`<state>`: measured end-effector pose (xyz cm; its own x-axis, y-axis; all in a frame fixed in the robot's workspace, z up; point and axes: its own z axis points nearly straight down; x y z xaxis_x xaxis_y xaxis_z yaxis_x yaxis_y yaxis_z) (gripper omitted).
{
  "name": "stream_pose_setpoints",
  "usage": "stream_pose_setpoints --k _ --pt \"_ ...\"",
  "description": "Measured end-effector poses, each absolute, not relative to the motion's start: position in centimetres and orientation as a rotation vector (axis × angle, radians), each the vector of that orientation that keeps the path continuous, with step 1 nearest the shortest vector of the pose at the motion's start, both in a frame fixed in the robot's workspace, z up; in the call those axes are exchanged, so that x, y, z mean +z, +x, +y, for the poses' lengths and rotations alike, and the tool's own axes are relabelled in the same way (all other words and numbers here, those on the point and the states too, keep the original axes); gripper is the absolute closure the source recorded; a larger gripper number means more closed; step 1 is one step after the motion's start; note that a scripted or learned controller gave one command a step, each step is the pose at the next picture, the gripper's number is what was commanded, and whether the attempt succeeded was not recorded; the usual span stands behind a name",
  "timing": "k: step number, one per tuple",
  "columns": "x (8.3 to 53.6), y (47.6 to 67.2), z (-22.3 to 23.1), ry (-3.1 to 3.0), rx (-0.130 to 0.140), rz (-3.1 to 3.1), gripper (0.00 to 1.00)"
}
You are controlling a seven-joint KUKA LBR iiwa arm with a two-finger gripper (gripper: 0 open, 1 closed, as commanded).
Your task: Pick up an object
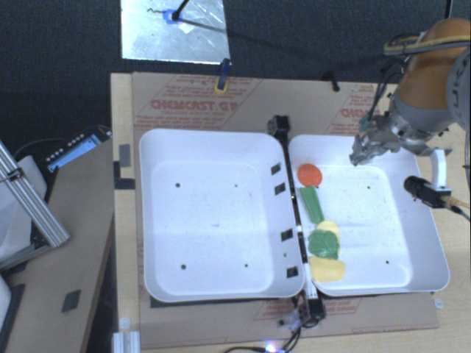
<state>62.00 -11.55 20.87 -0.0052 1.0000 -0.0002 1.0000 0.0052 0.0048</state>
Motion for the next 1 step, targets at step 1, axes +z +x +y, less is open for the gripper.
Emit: stream_pose_setpoints --k 1 --pt "29.36 66.20 -7.70 2.203 0.015 2.225 1.00"
